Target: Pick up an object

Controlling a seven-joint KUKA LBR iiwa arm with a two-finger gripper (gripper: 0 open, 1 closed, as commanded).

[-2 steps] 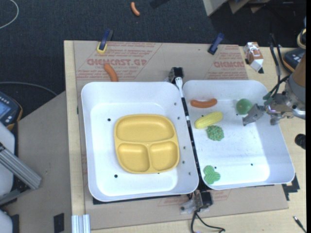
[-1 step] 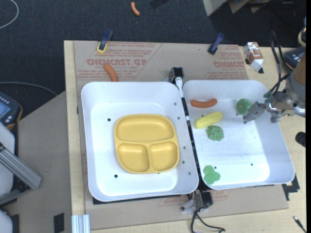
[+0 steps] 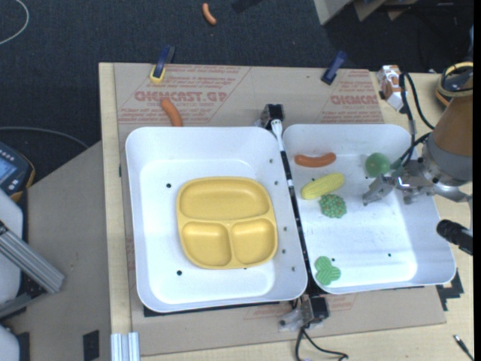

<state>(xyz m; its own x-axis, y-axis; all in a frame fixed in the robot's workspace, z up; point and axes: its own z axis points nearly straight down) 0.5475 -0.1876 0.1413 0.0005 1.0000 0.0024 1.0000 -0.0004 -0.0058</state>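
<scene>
- Round green plastic ball (image 3: 376, 163) lies in the right white bin (image 3: 391, 239), just beside the hand (image 3: 383, 188).
- Hand's grip state: cannot tell; nothing visibly held.
- Risk: fingers could nudge the ball, rolling it away.

- Bench (image 3: 225, 89): cardboard top with red print.
- Blue clamp with yellow tip (image 3: 160, 65) at the back edge, left; second blue clamp (image 3: 333, 67) at the back edge, right.
- Orange sausage (image 3: 172, 112) lying on the cardboard behind the left bin.
- Another small orange piece (image 3: 209, 13) on the dark floor beyond the bench.
- Black clip (image 3: 272, 114) between the bins at the back; cables (image 3: 316, 344) trail off the front edge.
- White cable loop (image 3: 13, 19) on the floor, far left.
</scene>
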